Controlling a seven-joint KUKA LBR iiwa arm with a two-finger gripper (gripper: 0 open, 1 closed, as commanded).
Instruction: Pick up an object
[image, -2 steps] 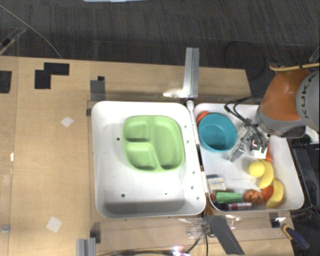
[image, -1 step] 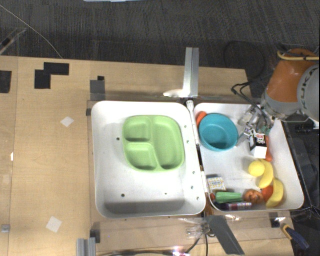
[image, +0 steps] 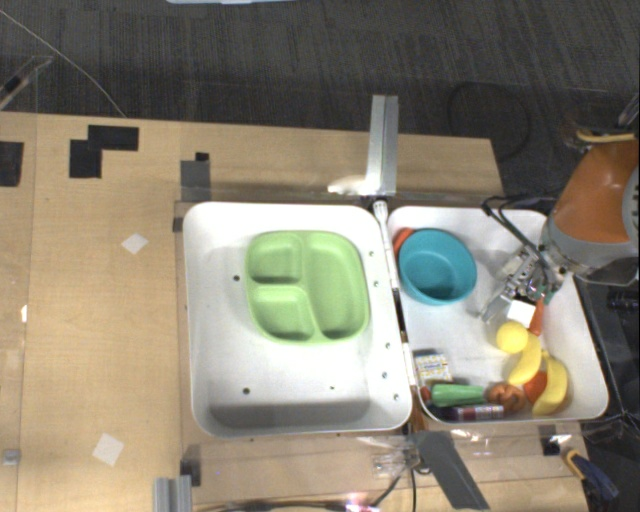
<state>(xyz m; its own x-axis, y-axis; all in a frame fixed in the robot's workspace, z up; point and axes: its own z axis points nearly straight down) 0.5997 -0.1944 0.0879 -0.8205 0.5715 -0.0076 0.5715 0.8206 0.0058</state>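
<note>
A: Looking down on a wooden desk (image: 90, 330) with two shallow white bins side by side. Take the teal bowl (image: 437, 266) as the landmark: it sits upright in the far left corner of the right bin (image: 592, 385).

B: What is around the bowl?

A: Just behind its left rim, an orange object (image: 402, 239) peeks out, mostly hidden. To the bowl's left, across the divider, the left bin (image: 215, 385) holds a light green divided plate (image: 304, 285) with three compartments, lying flat. To the bowl's right, the grey arm with its orange band (image: 592, 200) reaches in, and the claw (image: 518, 290) hangs low over the right bin.

B: Is the claw holding anything?

A: Nothing shows between its fingers. Whether they are spread or closed I cannot tell, because the metal parts blur together.

B: Where are the things to pick up?

A: Nearer the camera than the bowl and to its right, a yellow ball (image: 512, 338) lies just below the claw. A banana (image: 538, 375) and a small orange-red piece lie beside it. Directly nearer than the bowl, along the front wall, sit a small patterned box (image: 431, 366), a green marker (image: 458, 393) and a dark red marker (image: 475, 410).
</note>
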